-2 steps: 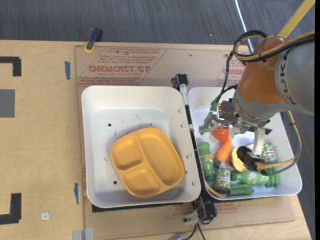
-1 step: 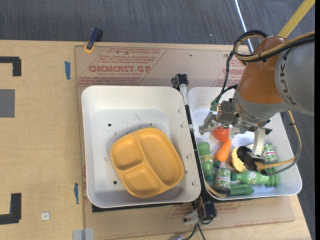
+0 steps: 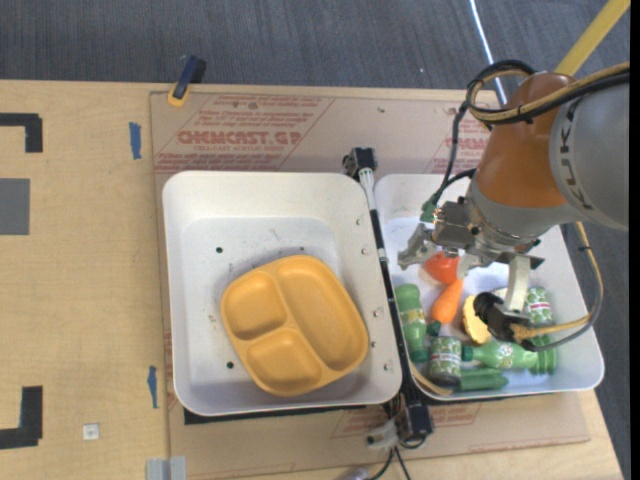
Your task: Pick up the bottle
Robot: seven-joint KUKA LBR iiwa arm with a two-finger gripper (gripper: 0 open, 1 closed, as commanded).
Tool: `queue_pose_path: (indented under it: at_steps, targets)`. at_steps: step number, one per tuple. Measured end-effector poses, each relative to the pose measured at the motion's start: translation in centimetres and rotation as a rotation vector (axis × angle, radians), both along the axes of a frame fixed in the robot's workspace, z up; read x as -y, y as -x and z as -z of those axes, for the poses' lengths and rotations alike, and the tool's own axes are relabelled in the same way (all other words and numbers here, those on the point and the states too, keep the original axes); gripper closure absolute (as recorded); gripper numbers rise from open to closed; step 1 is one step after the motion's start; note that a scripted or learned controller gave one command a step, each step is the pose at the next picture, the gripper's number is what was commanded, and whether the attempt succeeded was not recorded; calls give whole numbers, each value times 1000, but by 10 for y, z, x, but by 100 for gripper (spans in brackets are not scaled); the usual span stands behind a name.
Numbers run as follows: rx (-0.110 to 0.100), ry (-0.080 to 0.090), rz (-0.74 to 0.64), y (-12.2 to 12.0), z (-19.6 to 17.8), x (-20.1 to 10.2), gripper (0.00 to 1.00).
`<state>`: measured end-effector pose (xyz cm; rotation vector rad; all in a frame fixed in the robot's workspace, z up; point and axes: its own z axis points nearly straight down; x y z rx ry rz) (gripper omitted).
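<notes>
Gripper (image 3: pixel 470 268) hovers low over the right bin (image 3: pixel 585 368), jaws spread open, nothing between them. Green bottles (image 3: pixel 490 356) lie flat along the near wall beside a carrot (image 3: pixel 449 300). Likely light, smooth plastic, slippery; take one across its body.

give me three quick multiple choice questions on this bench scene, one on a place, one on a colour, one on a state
1. Where does the divided tray lie?
A. left bin
B. right bin
C. on the cardboard

2. What colour is that tray?
A. green
B. yellow
C. blue

3. How do the green bottles in the right bin rest?
A. standing upright
B. lying on their sides
C. stacked in the tray

Key: 1 A, it sits on the left bin's floor. 2 B, its whole surface is yellow. 3 B, their long sides lie along the bin floor, below the pincer.
</notes>
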<state>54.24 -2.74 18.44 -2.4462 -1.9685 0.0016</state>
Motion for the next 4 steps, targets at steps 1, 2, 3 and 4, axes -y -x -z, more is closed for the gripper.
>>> queue_pose_path:
  at_steps: [1, 2, 3, 4]
  targets:
    - [0, 0, 0, 0, 0, 0, 0]
    - [0, 0, 0, 0, 0, 0, 0]
    - [0, 0, 0, 0, 0, 0, 0]
    - [0, 0, 0, 0, 0, 0, 0]
